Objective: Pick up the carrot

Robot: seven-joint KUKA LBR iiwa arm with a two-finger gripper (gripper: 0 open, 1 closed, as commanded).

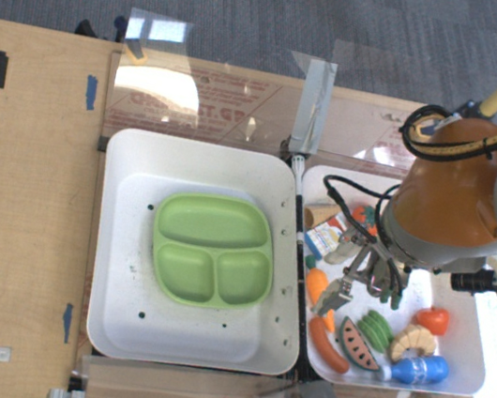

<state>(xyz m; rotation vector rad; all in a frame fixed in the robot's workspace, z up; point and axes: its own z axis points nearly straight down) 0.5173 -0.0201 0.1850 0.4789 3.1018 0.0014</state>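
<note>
The carrot (pixel 316 282) is a small orange piece at the left side of the right bin (pixel 470 371), close to the wall between the bins. My gripper (pixel 359 291) hangs over that bin just right of the carrot, under the orange wrist band. It is open, with one metal finger (pixel 335 294) pointing down beside the carrot and nothing between the fingers. A second orange piece (pixel 328 321) lies just below the finger.
Around the gripper lie a red sausage (pixel 327 348), a watermelon slice (pixel 359 345), a green vegetable (pixel 377 328), a tomato (pixel 434 320), a blue bottle (pixel 418 370) and a small box (pixel 321 240). The left bin (pixel 121 219) holds a green divided plate (pixel 213 250).
</note>
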